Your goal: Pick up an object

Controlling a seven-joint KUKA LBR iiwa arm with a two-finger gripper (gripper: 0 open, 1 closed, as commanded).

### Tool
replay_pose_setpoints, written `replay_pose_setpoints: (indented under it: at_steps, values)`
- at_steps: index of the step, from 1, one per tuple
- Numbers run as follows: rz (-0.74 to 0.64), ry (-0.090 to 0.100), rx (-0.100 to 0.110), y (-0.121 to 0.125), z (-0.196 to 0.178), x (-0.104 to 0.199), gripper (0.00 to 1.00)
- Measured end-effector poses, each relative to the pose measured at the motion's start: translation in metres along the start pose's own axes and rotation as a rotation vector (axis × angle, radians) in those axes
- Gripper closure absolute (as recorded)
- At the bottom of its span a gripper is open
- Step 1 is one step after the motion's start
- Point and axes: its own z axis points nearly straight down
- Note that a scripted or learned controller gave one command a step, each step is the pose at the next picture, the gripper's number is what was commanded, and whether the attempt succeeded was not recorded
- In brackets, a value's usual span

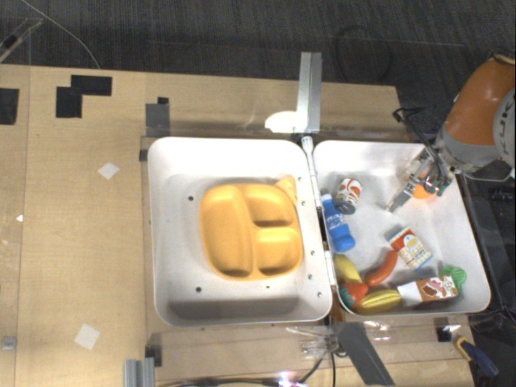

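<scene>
Two bins (161, 240), yellow tray (246, 228), toys beside tool (419, 182)

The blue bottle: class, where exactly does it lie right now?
In the camera view, the blue bottle lies in the right bin, against its left wall, just below the small red-and-white can.

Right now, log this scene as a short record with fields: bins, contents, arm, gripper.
left bin: holds a yellow divided tray
right bin: holds a small can, a blue bottle, a hot dog, two small cartons, a banana
arm: reaches in from the view's right, over the right bin's far corner
gripper: low over the bin's white floor, right of the can; something orange beside it, too small to identify
gripper state: cannot tell
</scene>
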Motion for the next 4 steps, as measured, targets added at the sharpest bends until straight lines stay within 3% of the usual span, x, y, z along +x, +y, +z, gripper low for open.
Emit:
replay_pose_setpoints:
  at_steps: [1, 2, 3, 4]
  values:
    - [-0.103, 0.001, 0.001, -0.044, -0.001, 0.06, 0.0]
    - [0.074, 0.009, 0.005, 0.009, -0.001, -0.014, 0.0]
    - [-0.123, 0.001, 0.001, -0.042, -0.001, 0.057, 0.0]
    - [-0.005, 0.001, -0.003, 0.042, 0.0, 0.036, 0.0]
